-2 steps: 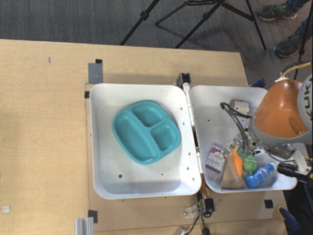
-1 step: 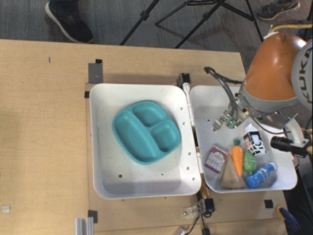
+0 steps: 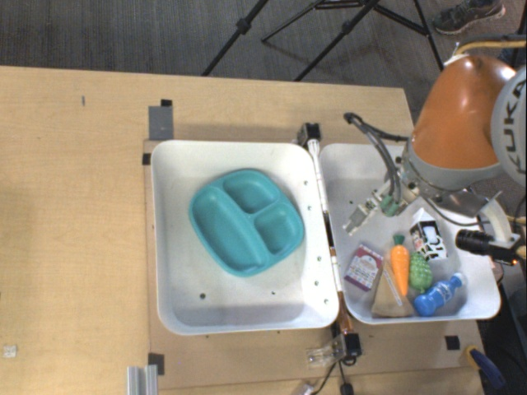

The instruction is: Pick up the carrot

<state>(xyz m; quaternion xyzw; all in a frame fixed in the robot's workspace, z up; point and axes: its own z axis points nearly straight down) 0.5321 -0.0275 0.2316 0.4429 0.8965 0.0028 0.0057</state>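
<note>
The approach step is judged to be in hand: the pincer, its open-or-clenched state not discernible, is poised above the right bin, and the carrot, lying just beyond it toward the near-right, must next be aligned over and descended upon.

Place: robotics lab
Evidence: tripod legs on grey carpet at the top; plywood table bearing white bins

On the grey arm at the right edge you can read part of the maker's name, the letters "KU". A small black-and-white label in the right bin carries print too small to read.
</note>
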